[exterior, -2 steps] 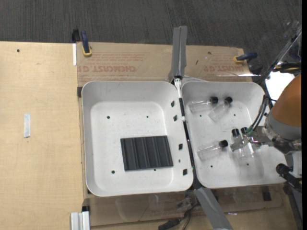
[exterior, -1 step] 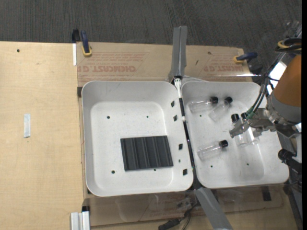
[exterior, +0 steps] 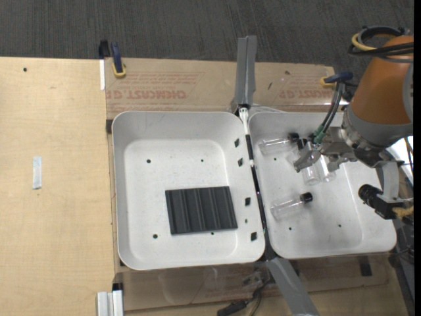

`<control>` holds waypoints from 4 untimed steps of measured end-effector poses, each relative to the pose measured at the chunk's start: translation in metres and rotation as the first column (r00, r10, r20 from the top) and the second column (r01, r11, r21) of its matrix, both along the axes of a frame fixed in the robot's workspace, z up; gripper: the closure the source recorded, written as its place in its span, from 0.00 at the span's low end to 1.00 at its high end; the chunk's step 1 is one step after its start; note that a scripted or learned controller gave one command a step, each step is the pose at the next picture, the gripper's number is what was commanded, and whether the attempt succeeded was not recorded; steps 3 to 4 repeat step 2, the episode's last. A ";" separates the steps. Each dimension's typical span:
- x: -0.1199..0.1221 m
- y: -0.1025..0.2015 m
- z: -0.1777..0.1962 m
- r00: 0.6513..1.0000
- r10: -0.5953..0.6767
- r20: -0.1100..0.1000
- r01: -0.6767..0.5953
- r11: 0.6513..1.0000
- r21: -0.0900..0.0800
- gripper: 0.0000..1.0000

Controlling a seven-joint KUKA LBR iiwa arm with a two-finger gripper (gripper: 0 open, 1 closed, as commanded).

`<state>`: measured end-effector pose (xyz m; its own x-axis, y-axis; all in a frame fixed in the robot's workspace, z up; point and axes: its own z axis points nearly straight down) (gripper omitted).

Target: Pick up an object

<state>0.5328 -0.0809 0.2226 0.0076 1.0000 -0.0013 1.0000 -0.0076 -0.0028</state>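
**A:** Start at the left. What lies there?

**B:** A bare wooden benchtop [exterior: 52, 176], smooth and pale, with a small strip of tape [exterior: 37, 173] on it. Behind the bins, a brown cardboard sheet [exterior: 171, 91] is held by a clamp [exterior: 116, 59]; its print reads upside down, something like "CHEMCNZT", though I can't be sure of the letters.

**A:** And the left bin [exterior: 131, 143]?

**B:** Shallow white plastic with rounded corners and a speckled floor. A dark ribbed rectangular pad [exterior: 200, 210] lies flat towards its front, with open floor behind it and to its left.

**A:** The right bin [exterior: 342, 242]?

**B:** Same make, touching the left one along a grey divider bar [exterior: 246, 71]. Clear plastic tubes with dark caps lie in it: one tube [exterior: 276, 143] near the back, another tube [exterior: 291, 206] in the middle, well apart from it. The front right floor is open.

**A:** The gripper [exterior: 309, 162]?

**B:** It hangs low over the right bin, between the two tubes, metal and glinting. Something clear sits at its tip, but I cannot tell how far the fingers are parted or whether they hold anything.
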 end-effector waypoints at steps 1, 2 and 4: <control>0.023 0.022 0.001 0.999 -0.045 -0.001 0.045 0.999 -0.001 1.00; 0.072 0.042 -0.033 1.000 0.008 -0.001 -0.008 1.000 -0.001 1.00; 0.072 0.042 -0.033 1.000 0.008 -0.001 -0.008 1.000 -0.001 1.00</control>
